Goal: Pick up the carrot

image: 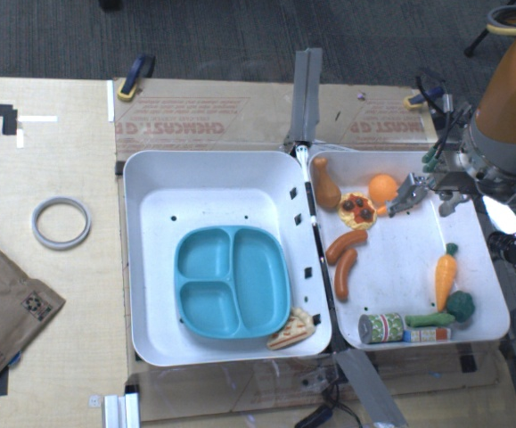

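Observation:
The carrot [445, 275], orange with a green top, lies upright along the right side of the right bin [391, 257]. My gripper [406, 194] hangs over the upper middle of that bin, just right of an orange ball [382, 188] and well up and left of the carrot. Its fingers look slightly parted with nothing between them. The arm comes in from the upper right.
The right bin also holds a slice of pizza [357, 209], two sausages [345, 257], a brown pear-like piece [327, 186], a can [381, 328], a broccoli [459, 306] and a small box [425, 333]. The left bin [151, 239] holds a blue divided plate [233, 282] and a sandwich wedge [293, 331].

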`<state>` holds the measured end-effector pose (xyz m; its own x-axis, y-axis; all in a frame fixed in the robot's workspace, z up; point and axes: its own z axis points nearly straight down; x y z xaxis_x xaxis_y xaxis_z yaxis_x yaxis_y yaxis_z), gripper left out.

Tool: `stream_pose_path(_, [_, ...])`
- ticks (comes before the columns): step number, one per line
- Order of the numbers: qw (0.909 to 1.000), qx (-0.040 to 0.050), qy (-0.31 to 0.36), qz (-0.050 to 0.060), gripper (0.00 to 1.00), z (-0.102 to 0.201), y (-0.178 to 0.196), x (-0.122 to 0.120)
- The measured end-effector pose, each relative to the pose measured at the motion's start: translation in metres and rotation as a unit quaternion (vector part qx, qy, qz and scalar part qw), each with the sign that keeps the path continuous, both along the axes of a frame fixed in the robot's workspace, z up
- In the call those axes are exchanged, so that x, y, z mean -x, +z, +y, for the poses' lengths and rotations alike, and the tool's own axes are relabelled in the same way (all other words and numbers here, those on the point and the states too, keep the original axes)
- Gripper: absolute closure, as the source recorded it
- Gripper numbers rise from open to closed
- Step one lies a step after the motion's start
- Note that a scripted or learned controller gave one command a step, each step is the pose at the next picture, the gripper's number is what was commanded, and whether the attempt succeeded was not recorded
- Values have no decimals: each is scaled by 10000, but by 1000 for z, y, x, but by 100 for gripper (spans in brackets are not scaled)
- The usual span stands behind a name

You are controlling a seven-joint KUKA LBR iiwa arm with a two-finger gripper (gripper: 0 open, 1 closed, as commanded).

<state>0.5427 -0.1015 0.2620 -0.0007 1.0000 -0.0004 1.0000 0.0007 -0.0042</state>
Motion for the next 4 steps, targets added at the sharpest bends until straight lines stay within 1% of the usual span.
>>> stream_pose_path(1, [9992, 3, 390, -10, 0, -20, -48, -107])
stream_pose_path(2, [9904, 8, 1383, -46, 0, -43, -161, -101])
stream_pose_path(3, [9905, 9, 1371, -70, 100, -43, -150, -102])
stream_pose_path(4, [9987, 3, 503, -18, 100, 71, -16, -111])
